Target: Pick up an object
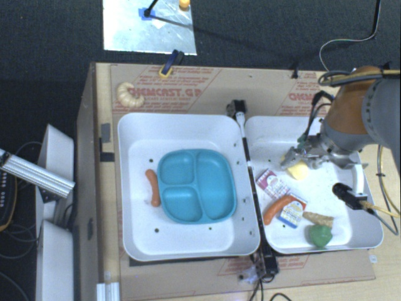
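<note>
My gripper (297, 157) hangs low over the back left of the right bin (363, 234). A small yellow object (299, 171) lies right under and in front of its tip, and I cannot tell if they touch. Further forward in the same bin lie a pink and white packet (272, 183), an orange sausage-like piece (275, 209), a small blue and white packet (292, 214), a beige stick (318, 218) and a green lump (320, 236).
The left bin (135, 231) holds a blue divided plate (195, 185) and an orange sausage (153, 187) beside it. A black clamp bar (244, 144) runs between the bins. The arm's body (354, 115) and a black fitting (348, 195) overhang the right bin's right side.
</note>
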Tool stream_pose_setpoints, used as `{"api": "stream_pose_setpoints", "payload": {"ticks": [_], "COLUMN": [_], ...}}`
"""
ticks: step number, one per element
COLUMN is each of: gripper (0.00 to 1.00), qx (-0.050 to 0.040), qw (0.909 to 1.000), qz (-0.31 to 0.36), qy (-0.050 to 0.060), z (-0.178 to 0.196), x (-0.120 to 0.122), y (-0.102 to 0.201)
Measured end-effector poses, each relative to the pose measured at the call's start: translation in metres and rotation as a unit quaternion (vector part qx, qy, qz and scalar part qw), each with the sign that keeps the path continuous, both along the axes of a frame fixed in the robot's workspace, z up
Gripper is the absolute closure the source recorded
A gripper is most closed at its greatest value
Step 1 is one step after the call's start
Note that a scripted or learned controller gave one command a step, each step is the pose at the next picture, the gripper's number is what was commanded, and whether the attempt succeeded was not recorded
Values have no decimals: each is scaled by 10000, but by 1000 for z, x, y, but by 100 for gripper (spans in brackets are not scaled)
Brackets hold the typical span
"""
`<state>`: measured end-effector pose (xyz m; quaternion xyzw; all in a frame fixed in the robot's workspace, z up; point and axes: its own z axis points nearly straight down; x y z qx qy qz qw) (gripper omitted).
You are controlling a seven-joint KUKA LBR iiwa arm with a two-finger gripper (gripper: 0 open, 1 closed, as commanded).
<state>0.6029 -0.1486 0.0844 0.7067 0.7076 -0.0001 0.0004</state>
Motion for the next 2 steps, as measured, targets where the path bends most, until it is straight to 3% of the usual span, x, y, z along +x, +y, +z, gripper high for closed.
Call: {"api": "stream_pose_setpoints", "payload": {"ticks": [2], "gripper": [0], "qx": [-4], "qw": [10000], "qz": [-1], "qy": [-12], "z": [0], "x": [4], "y": [-45]}}
